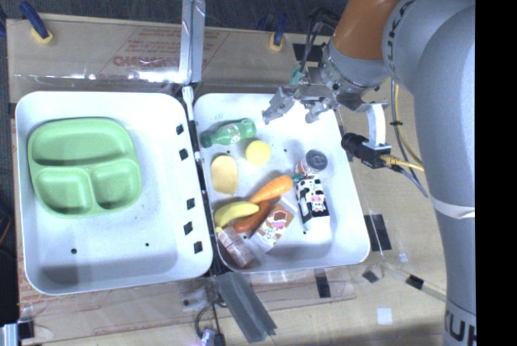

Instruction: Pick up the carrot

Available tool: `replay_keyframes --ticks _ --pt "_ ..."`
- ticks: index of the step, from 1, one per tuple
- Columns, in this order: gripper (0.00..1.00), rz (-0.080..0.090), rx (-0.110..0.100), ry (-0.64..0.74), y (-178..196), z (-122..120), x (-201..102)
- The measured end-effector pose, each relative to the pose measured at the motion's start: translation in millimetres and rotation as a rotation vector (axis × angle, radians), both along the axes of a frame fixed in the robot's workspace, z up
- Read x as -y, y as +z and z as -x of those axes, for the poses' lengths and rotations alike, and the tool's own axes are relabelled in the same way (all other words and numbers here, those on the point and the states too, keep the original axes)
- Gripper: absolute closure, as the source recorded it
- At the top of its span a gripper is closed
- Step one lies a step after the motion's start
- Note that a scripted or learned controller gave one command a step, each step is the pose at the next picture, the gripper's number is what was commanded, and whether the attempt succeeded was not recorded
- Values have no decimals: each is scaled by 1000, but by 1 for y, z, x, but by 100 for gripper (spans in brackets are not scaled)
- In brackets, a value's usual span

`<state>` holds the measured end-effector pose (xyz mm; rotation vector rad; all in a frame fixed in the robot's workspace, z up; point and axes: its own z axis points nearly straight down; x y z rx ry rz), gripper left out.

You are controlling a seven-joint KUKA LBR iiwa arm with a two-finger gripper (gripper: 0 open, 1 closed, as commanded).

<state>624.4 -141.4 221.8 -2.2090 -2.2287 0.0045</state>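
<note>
Your gripper [296,105] sits over the upper edge of the right bin [347,243], fingers spread wide, nothing between them. The carrot [271,189] lies mid-bin, below and a bit left of the gripper, tilted, just above the banana [234,213]. A green bottle [229,132] lies upper left in that bin. Left bin [105,259] holds a green tray [83,165].
</note>
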Motion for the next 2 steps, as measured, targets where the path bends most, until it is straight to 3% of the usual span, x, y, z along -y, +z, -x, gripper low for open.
replay_keyframes --ticks 1,2 --pt "0 -2 1 325 -114 57 2" --pt "100 -1 1 329 -104 56 3"
